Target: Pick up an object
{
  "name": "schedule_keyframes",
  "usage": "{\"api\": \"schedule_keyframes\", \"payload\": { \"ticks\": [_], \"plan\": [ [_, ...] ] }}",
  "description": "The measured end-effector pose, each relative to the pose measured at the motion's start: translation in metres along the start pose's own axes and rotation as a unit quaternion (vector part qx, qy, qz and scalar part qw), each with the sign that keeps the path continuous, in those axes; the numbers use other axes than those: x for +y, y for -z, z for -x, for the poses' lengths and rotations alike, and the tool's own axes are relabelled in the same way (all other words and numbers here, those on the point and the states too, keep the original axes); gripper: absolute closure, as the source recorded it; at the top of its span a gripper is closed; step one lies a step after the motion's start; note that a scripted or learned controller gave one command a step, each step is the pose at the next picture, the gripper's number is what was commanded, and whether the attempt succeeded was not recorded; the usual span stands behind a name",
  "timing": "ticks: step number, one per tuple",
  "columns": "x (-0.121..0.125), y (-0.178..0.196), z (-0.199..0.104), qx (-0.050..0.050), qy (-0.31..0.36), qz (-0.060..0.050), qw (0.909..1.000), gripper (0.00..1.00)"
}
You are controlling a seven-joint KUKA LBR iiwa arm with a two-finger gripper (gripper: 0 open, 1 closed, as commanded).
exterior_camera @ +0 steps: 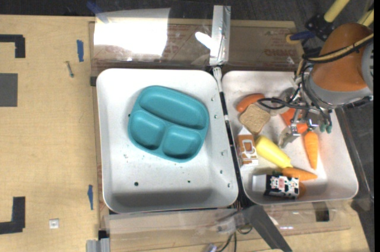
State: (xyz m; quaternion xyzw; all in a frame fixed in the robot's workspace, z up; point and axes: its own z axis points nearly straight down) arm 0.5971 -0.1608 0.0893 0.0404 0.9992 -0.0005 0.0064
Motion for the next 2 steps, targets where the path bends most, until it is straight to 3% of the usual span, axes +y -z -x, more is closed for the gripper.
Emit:
{"api": "schedule_keyframes", "payload": {
  "ticks": [1,2],
  "plan": [
    [-0.033,0.000,-0.041,0.002,0.017,-0.001,0.9998,0.00],
    [-0.073,0.000,-0.102,0.000,0.097,-0.002,0.9953,0.00]
  ]
}}
